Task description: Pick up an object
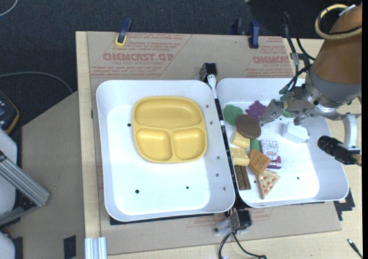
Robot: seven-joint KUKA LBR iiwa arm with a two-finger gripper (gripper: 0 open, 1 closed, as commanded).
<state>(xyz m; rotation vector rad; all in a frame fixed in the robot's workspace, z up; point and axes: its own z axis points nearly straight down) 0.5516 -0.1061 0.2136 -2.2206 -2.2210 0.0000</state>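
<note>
Nearest the camera, the front rim of the left bin [167,213] and the right bin [322,193], 2 shallow white trays side by side on a brown board printed with red lettering. In the right bin's front-left part lies a cluster of toy food: a pizza wedge [267,182] nearest, a dark brown bar [244,177] beside it, an orange waffle-like piece [259,162] above, a small printed packet [270,148], 2 pale yellow blocks [240,141]. Further back, a brown round disc [248,126], a green piece [232,113] and a purple piece [256,108]. A small white block [296,134] lies apart, right of the cluster. The left bin holds a yellow 3-compartment plate [170,127], sitting toward its back half. The gripper [282,109] hangs over the right bin's back area, just beside the purple piece and the disc; nothing visible between its fingers, and whether they are spread or closed cannot be told. Behind, 2 clamps [122,33] at the board's far edge
</note>
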